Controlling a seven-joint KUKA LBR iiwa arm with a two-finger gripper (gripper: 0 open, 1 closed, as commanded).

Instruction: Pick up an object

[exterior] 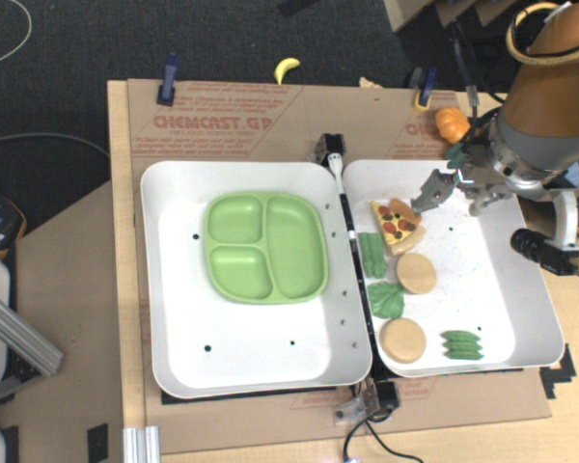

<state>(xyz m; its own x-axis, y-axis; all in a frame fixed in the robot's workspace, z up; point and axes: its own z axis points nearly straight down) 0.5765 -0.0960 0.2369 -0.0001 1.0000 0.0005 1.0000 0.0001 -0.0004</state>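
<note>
In the right bin (521, 287), a pizza slice (398, 222) lies at the upper left, with a green strip (372, 255), two round cookies (416, 274), a leaf (386, 301) and pea pods (461, 344) below it. A green divided plate (266, 247) sits in the left bin (174, 287). The arm's claw (432, 192) hangs slantwise just right of the pizza; whether it is clenched, I cannot tell.

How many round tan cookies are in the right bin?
2. One cookie lies mid-bin, just below the pizza slice; the other cookie sits near the front edge, left of the green pea pods. None looks hidden.
</note>
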